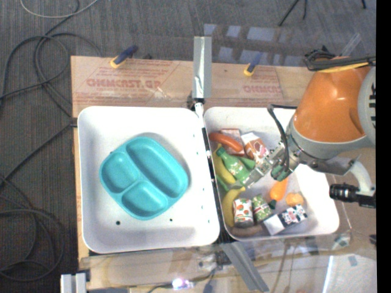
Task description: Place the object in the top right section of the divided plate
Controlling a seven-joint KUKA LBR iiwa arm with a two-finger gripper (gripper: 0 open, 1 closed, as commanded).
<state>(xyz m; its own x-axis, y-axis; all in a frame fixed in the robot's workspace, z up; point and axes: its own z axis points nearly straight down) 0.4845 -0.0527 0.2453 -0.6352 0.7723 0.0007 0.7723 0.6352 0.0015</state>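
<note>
- The divided plate [145,176], turquoise with three hollows, lies alone in the left bin [91,224]; I judge it is kept apart from the clutter so a drop into one hollow can land cleanly.
- Its target hollow, the long upper-right one, holds nothing yet, so the placing is not done.
- The toy foods are heaped in the right bin [327,221]: a red sausage [225,141], a green bottle [235,165], a yellow banana [229,195], small printed cartons near the front wall, and an orange carrot-like piece [278,190].
- Which of these is the object to carry over is not settled by the view; the carrot-like piece and the green bottle lie nearest the tool, so one of them seems the likely pick (a guess only).
- The arm [330,118] reaches in from the right, its orange band bulking over the right bin's far corner, wrist slanted down toward the heap.
- The pincer [269,163] hangs low among the toys, just beside the green bottle and the carton behind it; whether it is spread or pressed together I cannot tell, and nothing is plainly pinched.
- Both bins sit side by side on the counter [134,81], walls touching at the middle.
</note>
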